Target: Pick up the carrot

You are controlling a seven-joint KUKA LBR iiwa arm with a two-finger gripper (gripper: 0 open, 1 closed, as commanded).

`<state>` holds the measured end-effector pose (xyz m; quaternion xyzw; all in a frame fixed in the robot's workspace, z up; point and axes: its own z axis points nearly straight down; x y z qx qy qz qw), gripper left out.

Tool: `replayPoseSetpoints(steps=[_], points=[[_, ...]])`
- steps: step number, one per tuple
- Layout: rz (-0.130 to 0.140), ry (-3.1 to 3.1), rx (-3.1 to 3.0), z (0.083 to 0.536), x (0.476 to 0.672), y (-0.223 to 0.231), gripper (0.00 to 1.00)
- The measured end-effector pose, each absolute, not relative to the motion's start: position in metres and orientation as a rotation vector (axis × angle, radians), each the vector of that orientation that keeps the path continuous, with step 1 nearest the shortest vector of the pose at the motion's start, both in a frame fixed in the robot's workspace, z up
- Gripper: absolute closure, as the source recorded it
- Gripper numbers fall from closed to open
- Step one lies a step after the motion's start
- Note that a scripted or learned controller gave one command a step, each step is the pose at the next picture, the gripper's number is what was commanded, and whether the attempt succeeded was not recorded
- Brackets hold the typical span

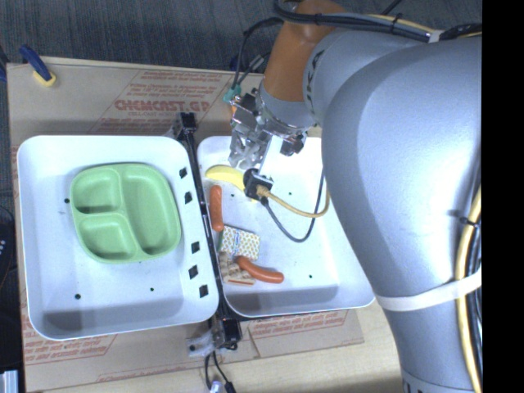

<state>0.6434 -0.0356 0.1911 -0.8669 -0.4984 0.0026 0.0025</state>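
Camera view has my pincer [246,160] low at the far left of the right bin [327,289], above the banana [219,174] — how wide it stands I cannot tell. The carrot [216,207], I judge, is the orange stick just nearer, along the bin's left wall. I should shift nearer, line up across its narrow width, and keep off that wall.

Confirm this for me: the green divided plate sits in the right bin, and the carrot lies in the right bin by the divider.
Not quite. The camera view shows the green divided plate in the left bin, not the right one. The rest stands: the carrot lies in the right bin by the divider.
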Motion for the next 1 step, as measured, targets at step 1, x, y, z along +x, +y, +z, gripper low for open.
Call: replayPoseSetpoints(steps=[1], points=[[0.006,-1.161,-2.917,0.2371,0.6310,-0.0590,1.00]])
